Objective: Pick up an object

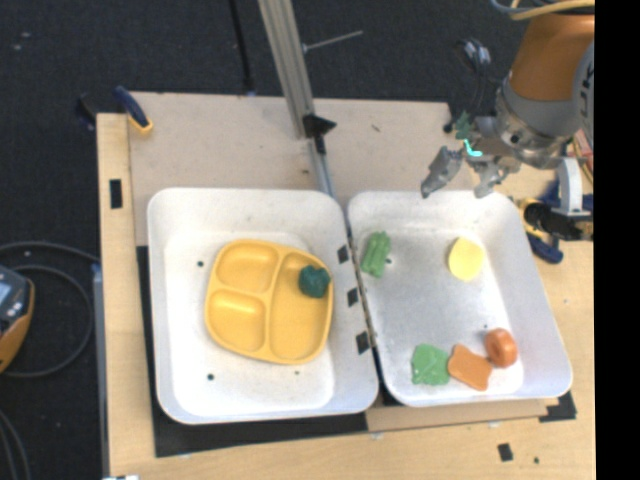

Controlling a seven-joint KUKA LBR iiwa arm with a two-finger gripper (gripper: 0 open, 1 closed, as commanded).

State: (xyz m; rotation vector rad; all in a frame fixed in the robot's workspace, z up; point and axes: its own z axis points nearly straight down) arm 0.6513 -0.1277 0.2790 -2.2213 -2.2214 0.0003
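Your hand (462, 176) sits above the far rim of the right bin (530, 268), with its two fingers (436, 180) spread apart and nothing between them; the grey arm with its orange band (552, 38) comes in from the upper right. You have five loose things to choose from in that right bin and one in the left. Nearest the hand, a little toward you from it, lies a round yellow piece (466, 258) on the bin floor, standing well apart from the rest. Against the left wall of the same bin, close to the divide between the bins, lies a green piece (376, 253). Along the near edge you see three more in a row: a second green piece (430, 365), an orange flat piece (470, 367) just beside it, and a darker orange-red lump (501, 347) touching or nearly touching that one at the right. In the left bin (180, 268) rests a yellow divided tray (255, 303), and a dark green lump (314, 281) sits in its upper right compartment near the rim. Both bins stand side by side on the counter (220, 138), and a slanted metal rail (288, 58) rises from behind the gap between them.
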